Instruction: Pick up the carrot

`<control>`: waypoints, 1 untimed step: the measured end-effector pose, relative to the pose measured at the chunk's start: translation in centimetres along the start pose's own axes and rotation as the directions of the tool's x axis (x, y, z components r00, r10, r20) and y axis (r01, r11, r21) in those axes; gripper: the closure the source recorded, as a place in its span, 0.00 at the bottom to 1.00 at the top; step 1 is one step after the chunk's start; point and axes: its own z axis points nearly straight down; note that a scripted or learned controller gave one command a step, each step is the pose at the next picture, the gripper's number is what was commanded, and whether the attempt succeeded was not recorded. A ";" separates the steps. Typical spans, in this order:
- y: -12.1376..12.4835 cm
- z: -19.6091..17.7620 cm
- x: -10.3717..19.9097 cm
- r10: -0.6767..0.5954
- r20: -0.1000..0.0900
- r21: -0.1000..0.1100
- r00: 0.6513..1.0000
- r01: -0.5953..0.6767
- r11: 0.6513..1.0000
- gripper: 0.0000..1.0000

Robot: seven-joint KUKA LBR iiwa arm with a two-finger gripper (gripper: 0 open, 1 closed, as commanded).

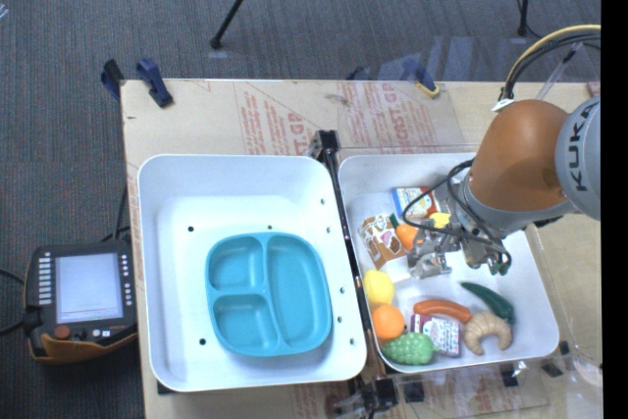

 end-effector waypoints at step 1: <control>4.0 1.1 4.7 -0.003 -0.005 0.003 1.000 0.003 1.000 1.00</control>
